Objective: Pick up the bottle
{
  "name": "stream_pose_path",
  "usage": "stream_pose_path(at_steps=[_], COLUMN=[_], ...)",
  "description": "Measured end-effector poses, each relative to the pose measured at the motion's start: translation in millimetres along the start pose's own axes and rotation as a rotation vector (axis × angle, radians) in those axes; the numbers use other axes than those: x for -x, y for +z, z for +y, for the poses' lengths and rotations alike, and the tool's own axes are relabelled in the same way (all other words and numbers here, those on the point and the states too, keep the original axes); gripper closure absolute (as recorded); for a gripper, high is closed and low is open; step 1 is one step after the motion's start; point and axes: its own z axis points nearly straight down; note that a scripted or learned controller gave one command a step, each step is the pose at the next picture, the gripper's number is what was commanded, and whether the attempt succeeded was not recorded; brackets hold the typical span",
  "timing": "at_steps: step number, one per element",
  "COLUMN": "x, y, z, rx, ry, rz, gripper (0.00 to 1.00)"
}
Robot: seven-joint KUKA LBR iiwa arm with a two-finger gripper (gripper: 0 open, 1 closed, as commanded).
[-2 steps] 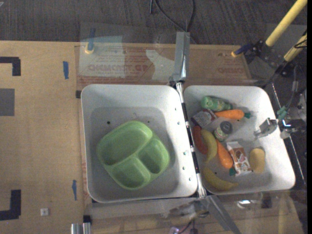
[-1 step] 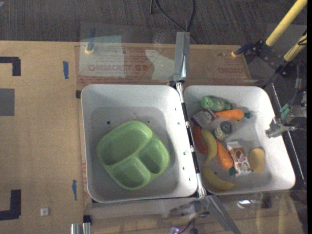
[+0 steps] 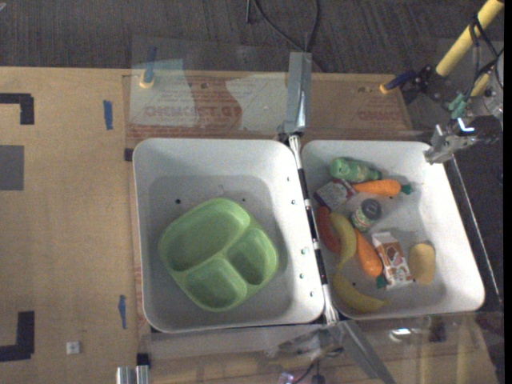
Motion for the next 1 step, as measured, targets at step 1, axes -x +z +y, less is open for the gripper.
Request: stream_pose_path(at_steps=[1], x=[-4.6], y=[-44.1], z=[32.4], rx=[0.001], ry=[0.289], rz=[-0.001], gripper=[1.00])
